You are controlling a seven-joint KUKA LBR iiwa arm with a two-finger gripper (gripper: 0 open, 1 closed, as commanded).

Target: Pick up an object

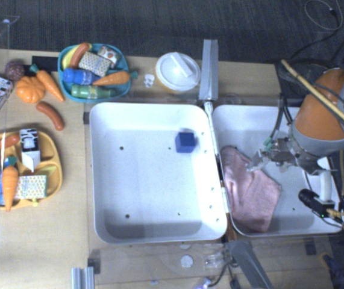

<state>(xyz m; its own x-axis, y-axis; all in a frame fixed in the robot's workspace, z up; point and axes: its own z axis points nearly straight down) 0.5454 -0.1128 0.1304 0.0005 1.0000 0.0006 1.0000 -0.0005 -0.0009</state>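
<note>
A small blue cube [185, 141] lies in the left white bin [117, 179], toward its upper right. A crumpled pink cloth [248, 188] rests in the right bin [292, 218], against its left wall. My gripper [267, 159] hangs low over the right bin, just at the cloth's upper right edge. The orange-banded wrist sits behind it to the right.
Left of the bins, a blue bowl [93, 71] and a yellow tray [21, 170] hold toy food, with loose toy vegetables nearby. A white lidded container [178, 71] stands behind the bins. Cables and a wooden stick [322, 95] crowd the right side.
</note>
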